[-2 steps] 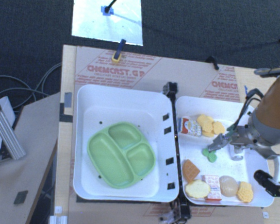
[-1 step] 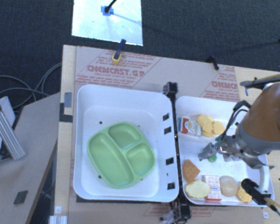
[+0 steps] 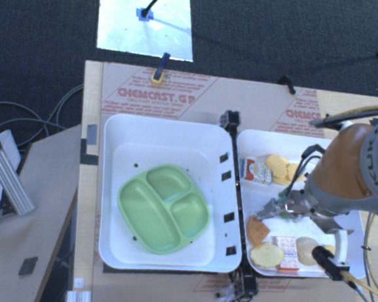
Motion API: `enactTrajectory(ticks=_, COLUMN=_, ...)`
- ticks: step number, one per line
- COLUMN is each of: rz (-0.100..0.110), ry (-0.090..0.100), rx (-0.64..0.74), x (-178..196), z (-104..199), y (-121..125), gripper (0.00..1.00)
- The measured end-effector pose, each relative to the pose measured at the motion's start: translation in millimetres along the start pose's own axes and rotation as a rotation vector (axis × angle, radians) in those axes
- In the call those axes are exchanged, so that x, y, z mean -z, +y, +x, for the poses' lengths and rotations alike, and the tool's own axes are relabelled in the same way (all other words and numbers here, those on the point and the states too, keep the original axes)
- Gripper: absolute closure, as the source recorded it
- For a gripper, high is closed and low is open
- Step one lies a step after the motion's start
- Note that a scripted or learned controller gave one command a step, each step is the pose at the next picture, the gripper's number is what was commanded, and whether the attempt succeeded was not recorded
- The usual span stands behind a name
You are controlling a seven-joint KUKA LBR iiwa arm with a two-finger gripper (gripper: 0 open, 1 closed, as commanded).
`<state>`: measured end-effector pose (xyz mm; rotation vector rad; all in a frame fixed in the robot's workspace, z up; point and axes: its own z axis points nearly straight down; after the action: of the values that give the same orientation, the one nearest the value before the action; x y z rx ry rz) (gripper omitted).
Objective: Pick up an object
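The right bin holds several food items. Along its far side lie a small printed packet and pale yellow round biscuits. Near the front are an orange-brown wedge, a yellow round piece, a white packet with red print and a beige round piece. My gripper hangs low over the middle of this bin, just right of and above the orange-brown wedge, between the biscuits and the front items. Nothing can be seen held in it.
The left bin holds a green divided plate. A black-clipped divider runs between the two bins. The grey arm with its orange band covers the right bin's right side. Cardboard lies behind the bins.
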<state>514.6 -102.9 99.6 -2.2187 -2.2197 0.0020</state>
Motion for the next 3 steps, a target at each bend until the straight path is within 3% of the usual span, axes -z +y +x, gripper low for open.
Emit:
enactTrajectory(ticks=1, rz=-0.001, ry=0.0, rx=0.0, x=-18, z=0, y=1, gripper=0.0)
enactTrajectory(ticks=2, rz=-0.001, ry=0.001, rx=0.001, x=-8, z=0, y=2, gripper=1.0)
enactTrajectory(ticks=3, rz=-0.007, ry=-0.002, rx=0.004, x=54, z=-1, y=2, gripper=1.0)
